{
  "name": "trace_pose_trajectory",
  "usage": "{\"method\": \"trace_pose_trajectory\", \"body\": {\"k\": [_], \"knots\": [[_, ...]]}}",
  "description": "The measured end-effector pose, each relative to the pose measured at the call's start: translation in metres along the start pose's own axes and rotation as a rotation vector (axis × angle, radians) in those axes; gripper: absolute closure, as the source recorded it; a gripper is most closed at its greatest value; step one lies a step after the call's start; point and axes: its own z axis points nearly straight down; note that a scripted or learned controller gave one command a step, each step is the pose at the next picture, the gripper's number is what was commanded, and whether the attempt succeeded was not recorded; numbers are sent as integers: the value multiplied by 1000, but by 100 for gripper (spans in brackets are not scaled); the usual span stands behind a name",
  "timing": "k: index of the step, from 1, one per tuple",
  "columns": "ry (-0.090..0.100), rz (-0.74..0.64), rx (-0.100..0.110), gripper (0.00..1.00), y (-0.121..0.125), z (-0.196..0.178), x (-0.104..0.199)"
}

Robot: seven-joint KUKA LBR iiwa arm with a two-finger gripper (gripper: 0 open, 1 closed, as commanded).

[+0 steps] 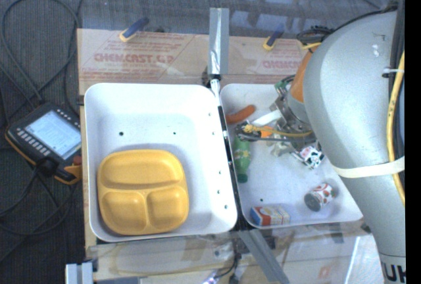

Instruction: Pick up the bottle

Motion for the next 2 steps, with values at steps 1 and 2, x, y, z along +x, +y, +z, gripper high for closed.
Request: {"method": "trace_pose_trajectory", "body": {"k": [1,2], "knots": [[-9,69,7,100,-25,-92,-60],[-6,-225,6,100,-102,-207,20]]}}
